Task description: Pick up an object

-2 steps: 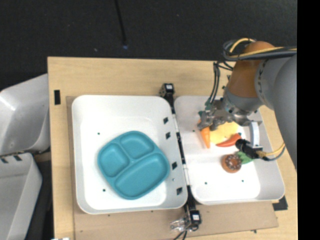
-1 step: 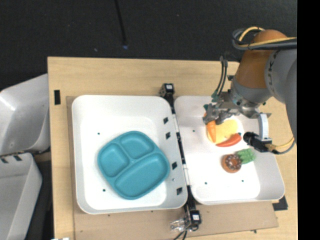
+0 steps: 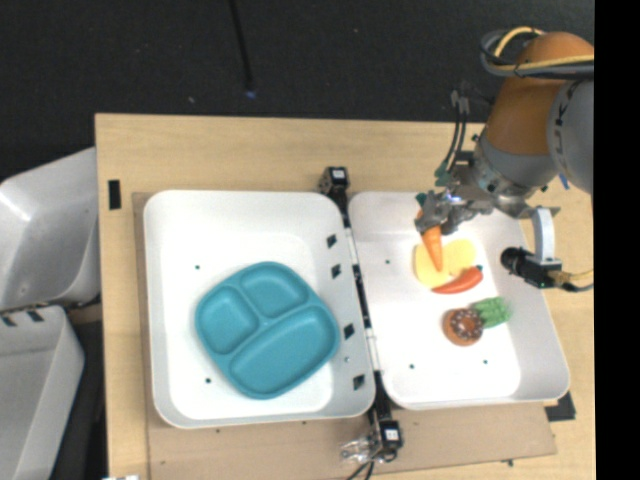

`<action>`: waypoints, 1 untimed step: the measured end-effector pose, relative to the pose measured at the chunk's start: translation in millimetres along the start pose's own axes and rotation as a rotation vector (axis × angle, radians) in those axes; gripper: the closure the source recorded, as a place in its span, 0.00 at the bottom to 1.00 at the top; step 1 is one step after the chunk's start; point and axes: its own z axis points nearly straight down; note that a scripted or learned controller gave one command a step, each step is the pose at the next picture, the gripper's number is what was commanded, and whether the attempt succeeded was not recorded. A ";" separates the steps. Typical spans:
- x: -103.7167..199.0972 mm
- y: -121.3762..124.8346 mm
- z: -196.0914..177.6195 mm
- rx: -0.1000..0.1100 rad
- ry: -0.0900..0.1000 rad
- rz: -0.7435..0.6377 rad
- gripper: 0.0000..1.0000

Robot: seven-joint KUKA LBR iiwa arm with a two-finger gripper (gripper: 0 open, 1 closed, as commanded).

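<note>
We see arm [image 3: 530, 108] reaching in from right edge, far side of scene. Orange band sits above grey wrist, dark cables looping over top and trailing down left side. Wrist angles down and leftward. Gripper [image 3: 436, 220] hangs low at arm's left end, pointing down. We see orange carrot [image 3: 432, 248] at its tip; whether fingers clamp it, we cannot tell.

Even overhead light, soft shadows, slightly blurry, white bins [image 3: 170, 368] bright.
</note>
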 end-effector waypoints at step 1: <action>-7.3 0.5 -63.9 -0.002 -0.001 0.000 1.00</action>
